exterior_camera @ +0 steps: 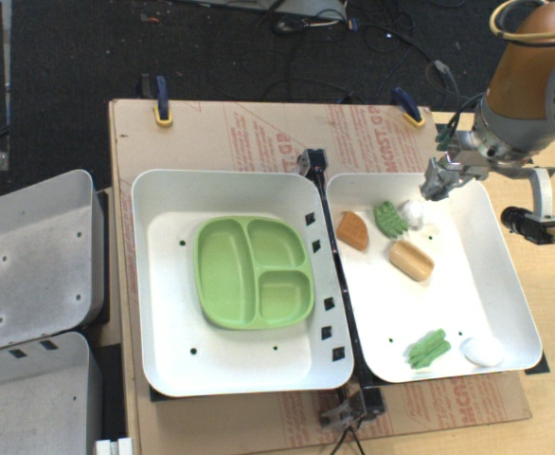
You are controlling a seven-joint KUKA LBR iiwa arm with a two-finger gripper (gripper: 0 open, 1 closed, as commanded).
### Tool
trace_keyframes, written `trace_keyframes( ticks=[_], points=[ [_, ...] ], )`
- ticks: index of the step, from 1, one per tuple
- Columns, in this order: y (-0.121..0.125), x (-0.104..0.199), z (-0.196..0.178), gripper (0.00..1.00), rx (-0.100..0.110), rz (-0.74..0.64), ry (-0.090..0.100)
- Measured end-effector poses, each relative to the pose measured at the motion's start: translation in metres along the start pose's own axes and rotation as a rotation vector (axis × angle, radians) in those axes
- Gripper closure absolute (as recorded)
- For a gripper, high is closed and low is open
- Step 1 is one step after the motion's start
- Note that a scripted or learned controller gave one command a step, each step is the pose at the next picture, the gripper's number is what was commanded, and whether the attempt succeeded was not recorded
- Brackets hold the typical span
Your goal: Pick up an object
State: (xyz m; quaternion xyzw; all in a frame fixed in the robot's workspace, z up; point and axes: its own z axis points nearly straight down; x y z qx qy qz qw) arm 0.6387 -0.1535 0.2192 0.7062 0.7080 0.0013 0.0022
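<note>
The right bin (505,282) holds an orange wedge (352,230), a green leafy piece (388,219), a small white piece (413,213), a tan bread-like roll (411,260), a second green piece (428,348) and a white oval (483,351). My gripper (436,187) hangs over the bin's far edge, just up and right of the small white piece. Nothing shows between its fingers. The left bin (164,254) carries a green divided plate (256,272).
A black divider (332,263) with clamps runs between the two bins. Cardboard (240,131) covers the bench under them. Spare white bin lids (31,254) lie at the left. Cables trail across the dark floor behind the bench.
</note>
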Motion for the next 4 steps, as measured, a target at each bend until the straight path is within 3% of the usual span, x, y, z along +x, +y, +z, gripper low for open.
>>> trace_keyframes(
  ticks=[4],
  points=[
    [-0.027,0.217,0.013,1.0,0.006,-0.004,0.002]
  ],
)
